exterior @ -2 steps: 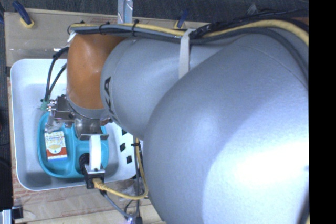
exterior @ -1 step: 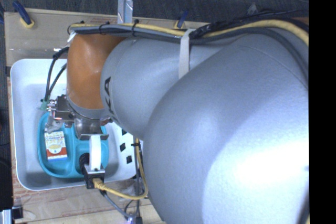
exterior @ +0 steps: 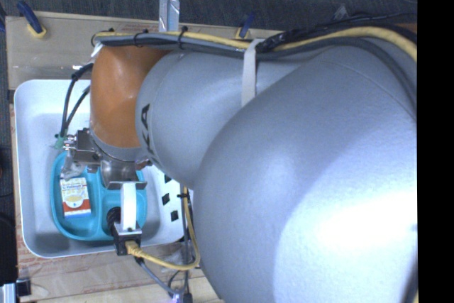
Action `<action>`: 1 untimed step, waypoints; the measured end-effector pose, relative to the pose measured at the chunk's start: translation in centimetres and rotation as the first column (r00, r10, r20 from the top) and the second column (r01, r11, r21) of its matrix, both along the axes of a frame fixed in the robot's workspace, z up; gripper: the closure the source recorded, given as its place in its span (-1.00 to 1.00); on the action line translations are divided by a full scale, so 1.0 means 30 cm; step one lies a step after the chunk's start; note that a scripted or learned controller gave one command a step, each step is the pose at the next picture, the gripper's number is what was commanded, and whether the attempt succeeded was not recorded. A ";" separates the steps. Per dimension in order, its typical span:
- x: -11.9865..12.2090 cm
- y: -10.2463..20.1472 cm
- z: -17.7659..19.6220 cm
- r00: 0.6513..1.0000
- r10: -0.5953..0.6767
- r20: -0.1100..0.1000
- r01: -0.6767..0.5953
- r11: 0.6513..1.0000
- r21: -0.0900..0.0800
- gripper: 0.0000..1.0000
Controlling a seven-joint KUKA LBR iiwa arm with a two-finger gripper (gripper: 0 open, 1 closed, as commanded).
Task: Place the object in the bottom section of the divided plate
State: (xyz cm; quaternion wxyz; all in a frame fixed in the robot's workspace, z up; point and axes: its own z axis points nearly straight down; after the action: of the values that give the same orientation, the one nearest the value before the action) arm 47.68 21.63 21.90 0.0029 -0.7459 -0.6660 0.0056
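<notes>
Arm [exterior: 298, 167] is filling most of the view, reaching in from the right; the orange band [exterior: 117, 99] is sitting above the wrist. Gripper [exterior: 106, 177] is hanging low over the left white bin [exterior: 32, 152]. Cannot tell how its fingers are standing: the wrist and mounting hardware are covering them from above.

A blue divided plate [exterior: 71, 220] is lying in the left bin, near its lower end, partly under the gripper. On the plate's left part a small packet with a red-and-white label [exterior: 74, 196] is resting; its long axis is running up-down in the view. Whether the gripper is touching it is unclear. The plate's dividers and remaining sections are mostly hidden.

The second bin is being blocked by the arm. Yellow and black cables [exterior: 213, 42] are running along the arm's upper edge.
</notes>
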 end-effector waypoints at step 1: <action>0.000 0.000 0.000 1.000 0.000 0.000 0.000 1.000 0.000 -1.00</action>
State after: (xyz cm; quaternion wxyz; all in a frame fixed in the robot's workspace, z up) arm 47.68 21.63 21.89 0.0029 -0.7459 -0.6660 0.0056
